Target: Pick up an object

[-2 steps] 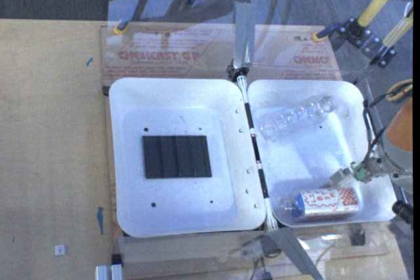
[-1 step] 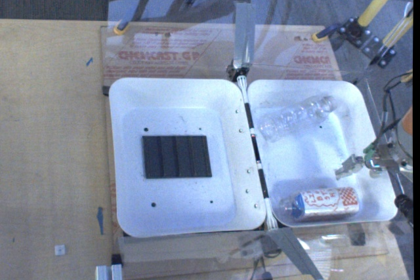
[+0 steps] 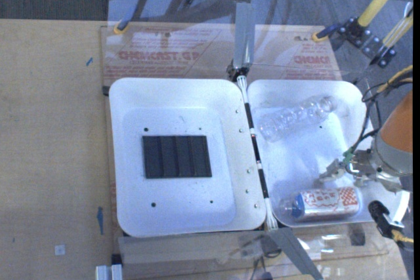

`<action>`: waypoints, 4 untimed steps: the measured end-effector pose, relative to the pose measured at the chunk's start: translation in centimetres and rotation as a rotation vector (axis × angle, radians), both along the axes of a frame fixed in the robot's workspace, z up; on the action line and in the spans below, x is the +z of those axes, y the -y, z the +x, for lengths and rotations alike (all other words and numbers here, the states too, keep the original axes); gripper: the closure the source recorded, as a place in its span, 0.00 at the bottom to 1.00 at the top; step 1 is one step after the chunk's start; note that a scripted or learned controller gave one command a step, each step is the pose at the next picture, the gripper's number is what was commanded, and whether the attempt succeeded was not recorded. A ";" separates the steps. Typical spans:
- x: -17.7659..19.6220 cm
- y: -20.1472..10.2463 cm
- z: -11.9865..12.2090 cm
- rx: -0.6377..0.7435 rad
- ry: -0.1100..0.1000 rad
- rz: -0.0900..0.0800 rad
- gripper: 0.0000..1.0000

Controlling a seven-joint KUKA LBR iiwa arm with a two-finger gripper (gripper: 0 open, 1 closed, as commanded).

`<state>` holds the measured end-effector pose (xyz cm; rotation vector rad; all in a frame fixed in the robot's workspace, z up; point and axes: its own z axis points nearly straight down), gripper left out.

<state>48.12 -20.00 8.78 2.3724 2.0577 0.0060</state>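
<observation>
My gripper (image 3: pixel 336 169) hangs low over the right bin (image 3: pixel 351 96), near its right wall, just above the tube (image 3: pixel 325 202). Fingers spread, nothing between them; tips point left, apart from the tube's top edge

Tube: red-and-white print, blue cap at its left end, lying along the bin's front wall, nearly touching the front rim. Little room between it and that wall

Bottle (image 3: pixel 295 117): clear plastic, lying slantwise across the back half of the same bin, cap end toward the back right corner. Open white floor between bottle and tube, mid-bin, left of my fingers

Left bin (image 3: pixel 125 101): one dark ribbed pad (image 3: pixel 177 156), flat at centre, well clear of all four walls, wide bare margin around it

Divider (image 3: pixel 252 141) between bins runs straight, front to back
</observation>
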 end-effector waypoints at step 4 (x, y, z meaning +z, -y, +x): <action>2.9 1.8 0.0 0.110 -0.003 0.003 0.00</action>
